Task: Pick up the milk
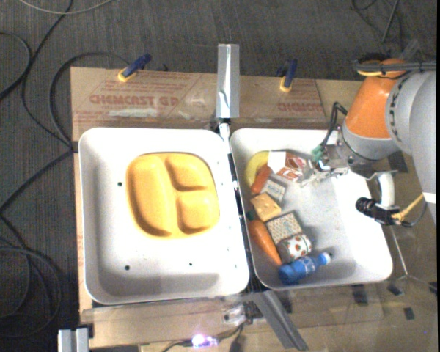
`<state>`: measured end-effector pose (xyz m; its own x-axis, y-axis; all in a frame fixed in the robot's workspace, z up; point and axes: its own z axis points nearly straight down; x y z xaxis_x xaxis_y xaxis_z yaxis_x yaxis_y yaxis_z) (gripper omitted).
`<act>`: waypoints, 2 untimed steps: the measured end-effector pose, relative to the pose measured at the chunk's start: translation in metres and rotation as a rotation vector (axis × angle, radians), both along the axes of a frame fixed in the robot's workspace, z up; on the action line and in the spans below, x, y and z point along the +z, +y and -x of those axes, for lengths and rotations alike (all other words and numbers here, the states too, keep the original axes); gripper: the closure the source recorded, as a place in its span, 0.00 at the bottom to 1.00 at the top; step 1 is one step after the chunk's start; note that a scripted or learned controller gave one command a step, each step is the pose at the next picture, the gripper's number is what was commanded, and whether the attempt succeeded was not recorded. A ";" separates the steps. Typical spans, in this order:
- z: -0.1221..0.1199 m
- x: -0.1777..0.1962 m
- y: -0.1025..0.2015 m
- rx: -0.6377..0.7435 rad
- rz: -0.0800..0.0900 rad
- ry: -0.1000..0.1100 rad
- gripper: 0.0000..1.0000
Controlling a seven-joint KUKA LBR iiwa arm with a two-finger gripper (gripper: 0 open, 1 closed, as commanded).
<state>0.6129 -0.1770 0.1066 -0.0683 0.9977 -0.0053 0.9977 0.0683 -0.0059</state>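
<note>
Milk carton [296, 246], small, red-and-white, lies in right bin [352, 218] near its front wall, touching blue bottle [303, 266], just right of carrot [265, 241]. Gripper [324, 161] sits well behind carton, by bin's back clutter; finger state cannot be told. Yellow tray [174, 193] in left bin [103, 218].

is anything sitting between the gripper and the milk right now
Nothing visible does. The gripper hangs over the upper part of the right bin, right beside the milk, which lies at the top of the pile. The banana and carrot lie on the milk's far side.
</note>
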 end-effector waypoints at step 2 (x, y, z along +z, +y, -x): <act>-0.036 0.075 0.118 -0.335 0.000 -0.002 0.00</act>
<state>0.6488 -0.0594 0.1819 0.2631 0.9648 -0.0048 0.9647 -0.2631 -0.0039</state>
